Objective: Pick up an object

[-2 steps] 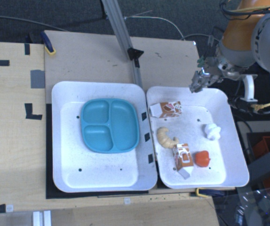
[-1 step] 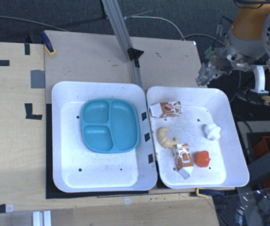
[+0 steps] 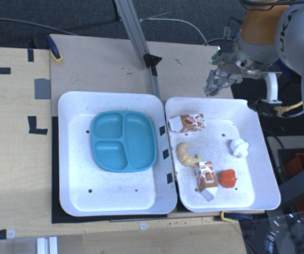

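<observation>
Above the far edge of the right bin [image 3: 258, 142], the gripper [image 3: 214, 88] hangs with nothing between its fingers; whether they are parted cannot be told. Inside that bin lie two cartons [image 3: 189, 123] [image 3: 206, 177], a croissant [image 3: 186, 154], a tomato [image 3: 227, 178] and a white object [image 3: 239, 147].

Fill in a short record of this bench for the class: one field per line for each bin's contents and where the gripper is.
left bin: a blue divided plate
right bin: two small brown-and-white cartons, a croissant-like pastry, a red tomato-like item, a small white object
gripper: above the bench beyond the right bin's far edge, holding nothing visible
objects touching: the lower carton lies against the red item
</observation>
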Controlling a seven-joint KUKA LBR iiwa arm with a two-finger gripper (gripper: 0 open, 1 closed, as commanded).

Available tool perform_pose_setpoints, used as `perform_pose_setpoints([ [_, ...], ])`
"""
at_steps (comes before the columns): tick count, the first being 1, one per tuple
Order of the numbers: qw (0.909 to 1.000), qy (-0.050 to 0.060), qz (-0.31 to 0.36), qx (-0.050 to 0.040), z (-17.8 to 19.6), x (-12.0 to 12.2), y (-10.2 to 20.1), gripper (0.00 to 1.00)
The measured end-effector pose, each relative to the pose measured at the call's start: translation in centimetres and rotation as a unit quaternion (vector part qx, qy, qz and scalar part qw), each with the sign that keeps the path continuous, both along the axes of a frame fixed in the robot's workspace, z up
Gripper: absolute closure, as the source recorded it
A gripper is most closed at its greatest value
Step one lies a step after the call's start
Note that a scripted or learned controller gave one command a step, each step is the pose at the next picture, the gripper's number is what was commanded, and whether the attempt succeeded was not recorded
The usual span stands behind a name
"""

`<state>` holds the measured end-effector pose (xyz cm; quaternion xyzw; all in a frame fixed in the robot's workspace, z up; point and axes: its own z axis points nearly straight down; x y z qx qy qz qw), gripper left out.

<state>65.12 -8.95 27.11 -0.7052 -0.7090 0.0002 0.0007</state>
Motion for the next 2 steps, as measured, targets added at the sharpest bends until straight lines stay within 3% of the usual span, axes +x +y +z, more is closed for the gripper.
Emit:
perform_pose_setpoints([
  [2, 1.0000, 0.000, 0.001, 0.0002, -0.9, 1.0, 10.8, 1.00],
])
